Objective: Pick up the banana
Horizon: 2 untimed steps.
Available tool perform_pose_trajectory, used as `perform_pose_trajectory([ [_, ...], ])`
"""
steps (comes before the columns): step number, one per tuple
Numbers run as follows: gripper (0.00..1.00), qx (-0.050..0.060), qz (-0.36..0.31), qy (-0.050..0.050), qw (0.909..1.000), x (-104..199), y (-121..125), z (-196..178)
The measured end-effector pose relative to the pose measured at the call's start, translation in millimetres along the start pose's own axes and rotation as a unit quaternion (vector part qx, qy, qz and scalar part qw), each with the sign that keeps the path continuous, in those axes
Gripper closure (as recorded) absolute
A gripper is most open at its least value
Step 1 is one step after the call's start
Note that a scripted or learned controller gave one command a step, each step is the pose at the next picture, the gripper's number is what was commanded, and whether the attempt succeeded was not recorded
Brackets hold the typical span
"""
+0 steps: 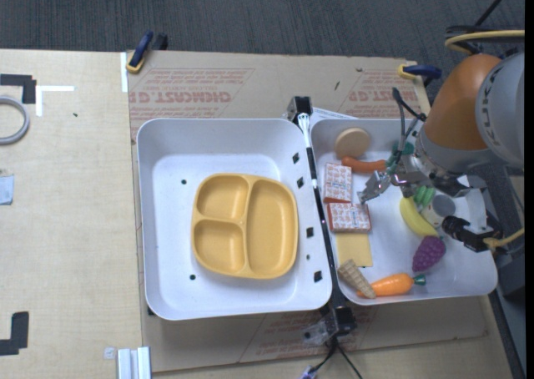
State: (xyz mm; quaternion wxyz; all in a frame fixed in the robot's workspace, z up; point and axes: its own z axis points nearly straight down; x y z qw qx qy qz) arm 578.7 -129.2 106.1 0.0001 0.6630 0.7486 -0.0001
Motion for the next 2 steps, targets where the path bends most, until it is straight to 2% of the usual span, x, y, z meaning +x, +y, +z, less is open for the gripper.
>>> perform_pose_trajectory([
  [1,0.00,-0.001,-0.069,0.000,0.9976,-22,-28,13],
  [2,0.00,-0.001,-0.155,0.000,0.9879,-4,-66,14],
])
